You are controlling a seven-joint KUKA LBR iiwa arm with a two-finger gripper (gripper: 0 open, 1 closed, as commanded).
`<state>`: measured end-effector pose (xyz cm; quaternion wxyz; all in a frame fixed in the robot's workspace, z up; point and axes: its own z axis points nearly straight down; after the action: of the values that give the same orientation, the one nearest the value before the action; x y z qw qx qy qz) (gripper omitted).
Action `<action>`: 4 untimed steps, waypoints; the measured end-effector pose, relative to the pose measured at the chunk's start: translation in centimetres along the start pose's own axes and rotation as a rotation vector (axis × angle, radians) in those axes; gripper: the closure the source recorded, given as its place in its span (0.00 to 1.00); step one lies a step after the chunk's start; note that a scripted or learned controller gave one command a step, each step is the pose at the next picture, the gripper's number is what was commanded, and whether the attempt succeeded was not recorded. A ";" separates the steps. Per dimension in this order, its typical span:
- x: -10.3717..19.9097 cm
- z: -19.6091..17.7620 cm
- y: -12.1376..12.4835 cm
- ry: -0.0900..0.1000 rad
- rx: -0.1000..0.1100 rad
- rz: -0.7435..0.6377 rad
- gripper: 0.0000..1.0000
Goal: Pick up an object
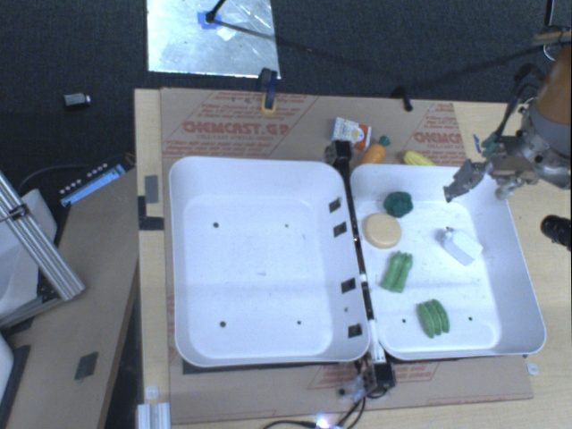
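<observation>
The right bin (514, 266) holds several items: a dark green lump (399, 204), a tan round disc (382, 231), a white-grey block (458, 245), a light green piece (397, 272) and a ridged green piece (433, 317). My gripper (483, 186) hangs over the bin's far right corner, above and to the right of the white-grey block. Its fingers (461, 184) are spread open with nothing between them. The grey wrist (547, 155) reaches in from the right edge.
The left bin (192, 239) lies beside the right one. Behind the bins, on the cardboard, sit a small white-red packet (350, 132), an orange piece (375, 153) and a yellow piece (416, 159). A metal sheet (210, 25) lies on the floor beyond.
</observation>
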<state>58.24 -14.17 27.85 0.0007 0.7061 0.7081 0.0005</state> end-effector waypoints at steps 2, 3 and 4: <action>8.1 5.8 1.8 0.000 -0.003 -0.002 1.00; 11.0 9.6 0.5 0.001 0.003 -0.003 1.00; 25.1 -5.5 3.6 0.010 -0.019 -0.017 1.00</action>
<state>61.74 10.94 33.32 0.0041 0.7002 0.7139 0.0107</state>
